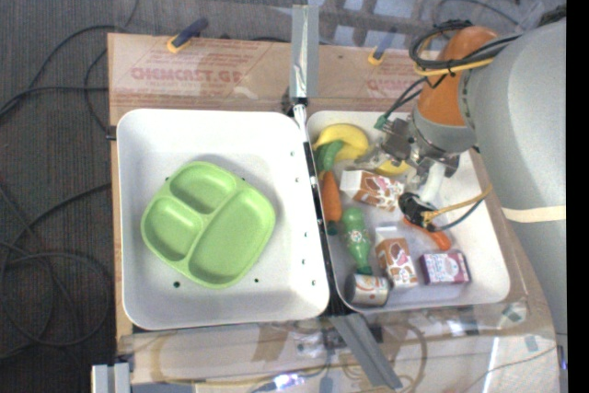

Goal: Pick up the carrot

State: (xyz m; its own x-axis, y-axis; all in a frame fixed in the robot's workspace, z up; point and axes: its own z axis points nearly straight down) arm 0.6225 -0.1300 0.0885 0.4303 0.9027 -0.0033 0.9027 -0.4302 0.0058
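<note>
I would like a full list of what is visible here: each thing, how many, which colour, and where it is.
left bin: one, white, left side of bench
right bin: one, white, beside the left bin
plate: one, green, three compartments, in left bin
banana: one, yellow, right bin, back left
carrot: one, orange with green top, right bin, along left wall
bottle: one, green, right bin, in front of carrot
back carton: one, brown and white, right bin, middle
front carton: one, brown and white, right bin, front
purple carton: one, right bin, front right
can: one, brownish, right bin, front left corner
arm: one, grey with orange band, above right bin
claw: one, dark, right of banana
</note>
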